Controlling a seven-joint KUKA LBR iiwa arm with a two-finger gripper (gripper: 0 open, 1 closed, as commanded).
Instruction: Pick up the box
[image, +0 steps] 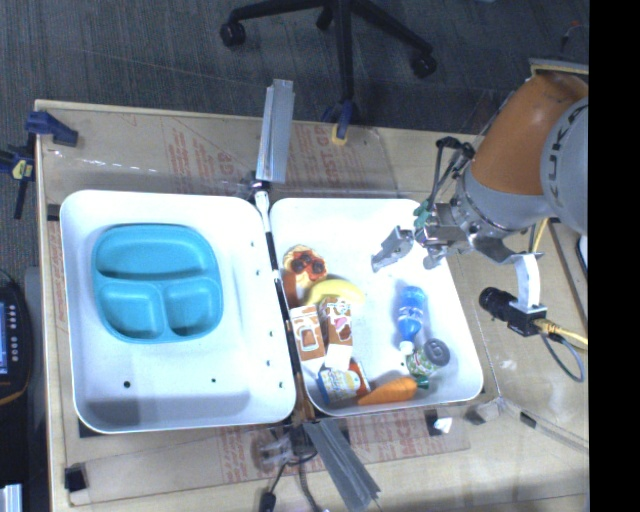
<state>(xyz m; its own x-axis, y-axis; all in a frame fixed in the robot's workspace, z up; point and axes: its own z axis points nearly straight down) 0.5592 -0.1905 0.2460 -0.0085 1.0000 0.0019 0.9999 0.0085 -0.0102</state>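
Note:
Two small cartons lie side by side in the right bin (440, 225): a brown and white box (308, 333) against the left wall and a red and white box (340, 322) next to it. My gripper (413, 250) hangs over the bin's upper right part, well to the right of and above the boxes. Its fingers (390, 249) are spread apart with nothing between them. The grey and orange arm (520, 150) reaches in from the right.
The right bin also holds a pastry (303, 265), a yellow fruit (333, 292), a blue bottle (410, 310), a small can (432, 355), a carrot (388, 390) and a cup (340, 382). A blue compartment tray (157, 278) sits in the left bin (80, 390).

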